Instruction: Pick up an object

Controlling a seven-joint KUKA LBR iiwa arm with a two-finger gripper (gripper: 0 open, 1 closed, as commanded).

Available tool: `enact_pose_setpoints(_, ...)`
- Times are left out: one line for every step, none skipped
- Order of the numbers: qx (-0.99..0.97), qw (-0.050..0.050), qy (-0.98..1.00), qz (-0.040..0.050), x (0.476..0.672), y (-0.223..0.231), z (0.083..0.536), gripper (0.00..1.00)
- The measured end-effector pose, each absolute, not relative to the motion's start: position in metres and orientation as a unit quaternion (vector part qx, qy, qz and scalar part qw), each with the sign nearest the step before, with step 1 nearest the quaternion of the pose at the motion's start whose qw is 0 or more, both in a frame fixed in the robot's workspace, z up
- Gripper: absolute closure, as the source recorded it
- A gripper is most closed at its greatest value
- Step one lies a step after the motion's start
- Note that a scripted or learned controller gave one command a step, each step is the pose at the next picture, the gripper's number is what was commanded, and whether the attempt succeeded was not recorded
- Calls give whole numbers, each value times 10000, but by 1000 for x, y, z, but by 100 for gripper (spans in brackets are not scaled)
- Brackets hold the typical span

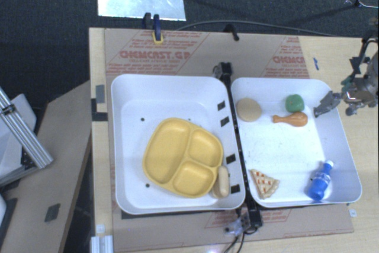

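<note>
Tool (pixel 327 105) at far right edge of right bin (pixel 349 157), fingers apart, gripping nothing. In right bin: green ball (pixel 294 103), drumstick (pixel 291 119) just beside it, tan bun (pixel 249 109), blue bottle (pixel 319 181), waffle slice (pixel 264 183). Left bin (pixel 127 127): yellow tray (pixel 182 157).

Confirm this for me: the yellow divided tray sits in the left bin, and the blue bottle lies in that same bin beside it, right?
Not quite. The yellow divided tray does sit in the left bin, but the blue bottle lies in the right bin, near its front right corner, as the camera view shows. What lies beside the tray in the left bin is a small beige bread-like piece.
</note>
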State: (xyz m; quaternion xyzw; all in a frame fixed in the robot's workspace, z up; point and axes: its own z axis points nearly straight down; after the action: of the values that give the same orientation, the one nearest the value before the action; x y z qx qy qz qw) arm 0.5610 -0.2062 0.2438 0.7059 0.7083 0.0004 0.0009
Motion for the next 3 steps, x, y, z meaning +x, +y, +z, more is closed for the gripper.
enact_pose_setpoints(7063, -10, 7080, -3, 557, -196, 190, 0)
enact_pose_setpoints(7065, -9, 7077, -3, 553, -199, 147, 0)
enact_pose_setpoints(7065, -11, 7077, -3, 556, -198, 105, 0)
